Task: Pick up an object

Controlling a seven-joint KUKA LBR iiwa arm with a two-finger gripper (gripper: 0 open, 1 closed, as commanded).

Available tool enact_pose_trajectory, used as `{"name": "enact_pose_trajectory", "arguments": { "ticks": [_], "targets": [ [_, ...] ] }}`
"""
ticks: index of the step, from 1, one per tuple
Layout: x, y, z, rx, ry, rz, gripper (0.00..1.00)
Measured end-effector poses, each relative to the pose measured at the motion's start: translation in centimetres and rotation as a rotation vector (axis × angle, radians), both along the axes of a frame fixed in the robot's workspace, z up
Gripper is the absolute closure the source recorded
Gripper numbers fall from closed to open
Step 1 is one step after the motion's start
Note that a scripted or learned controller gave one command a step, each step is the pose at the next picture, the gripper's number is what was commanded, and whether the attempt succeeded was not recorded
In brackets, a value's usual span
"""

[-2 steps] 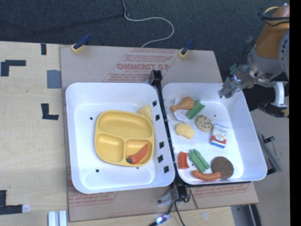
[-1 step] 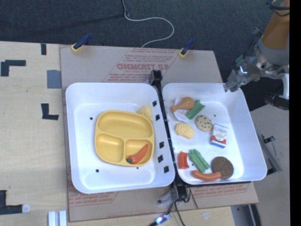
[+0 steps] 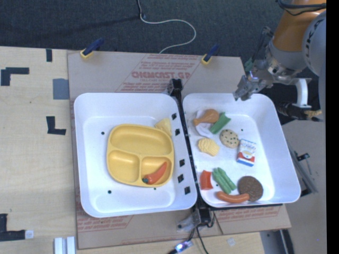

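Observation:
My gripper (image 3: pixel 244 92) hangs over the back rim of the right bin (image 3: pixel 275 142), above its far edge and apart from the toys below. Nothing shows between its fingers. In the right bin lie a chicken drumstick (image 3: pixel 205 117), a green bean pod (image 3: pixel 220 123), a cookie (image 3: pixel 229 138), a yellow ridged piece (image 3: pixel 208 146), a small red and white carton (image 3: pixel 246 153), a red piece (image 3: pixel 206 180), a green vegetable (image 3: pixel 224 179), a brown patty (image 3: pixel 249 187) and a sausage (image 3: pixel 231 198).
The left bin (image 3: pixel 92 142) holds a yellow divided plate (image 3: pixel 139 152) with a red chili pepper (image 3: pixel 155 174) in one compartment, and a pale yellow piece (image 3: pixel 164 125) behind it. A white cable (image 3: pixel 164 23) runs over the cardboard behind the bins.

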State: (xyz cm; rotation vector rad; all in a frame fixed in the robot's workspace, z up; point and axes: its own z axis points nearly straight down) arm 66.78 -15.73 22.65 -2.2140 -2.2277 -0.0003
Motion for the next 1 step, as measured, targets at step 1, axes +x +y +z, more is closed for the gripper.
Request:
{"name": "enact_pose_trajectory", "arguments": {
  "ticks": [1],
  "targets": [
    [-0.54, 4.79, 0.72, 0.0, 0.0, 0.0, 1.0]
  ]
}}
